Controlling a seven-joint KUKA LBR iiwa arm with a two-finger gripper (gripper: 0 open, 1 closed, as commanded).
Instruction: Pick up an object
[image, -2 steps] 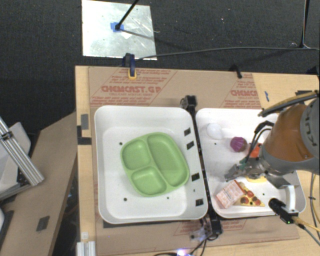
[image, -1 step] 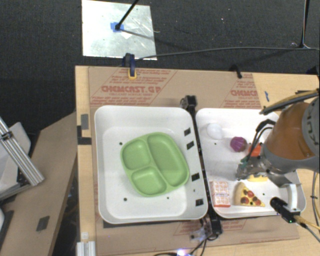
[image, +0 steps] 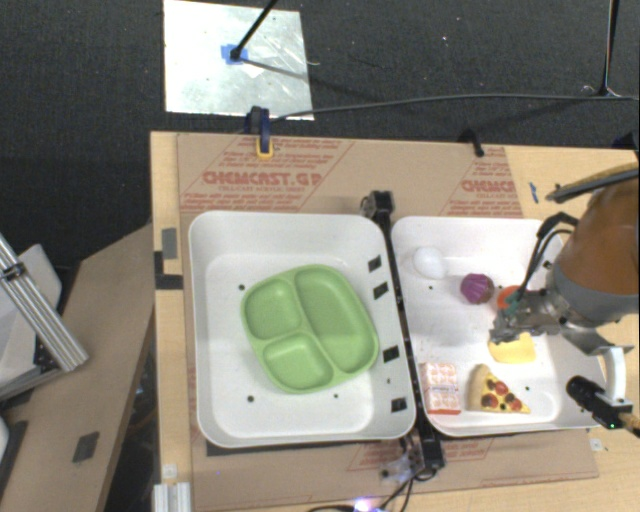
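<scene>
Taking the divider between the two bins (image: 392, 300) as landmark. Far up and left of it, on dark floor beyond the table (image: 170, 200): a silvery sheet (image: 238, 60) with a bit of blue tape. Nearer, on the brown board (image: 330, 170) lining the table: "CHEMCAST GP" in red, printed twice, the second copy up and right of the divider partly cut off. Left of the divider: left bin (image: 215, 300) holding a green sectioned plate (image: 308, 327), flat, probably a drop-off spot. Just right of the divider: right bin (image: 480, 228) with the candidates spread apart, likely for easy single grasps. Close to the divider at bottom, a pink-and-white wafer (image: 441, 387); beside it a pizza slice toy (image: 496, 392). Further up, a white ball (image: 429, 262), then a purple round piece (image: 477, 288). Farthest right, gripper (image: 520, 318) low over a yellow wedge (image: 513, 349), an orange-red piece (image: 510, 296) just above. Cannot tell the gripper's state, nor any hold on the wedge.
</scene>
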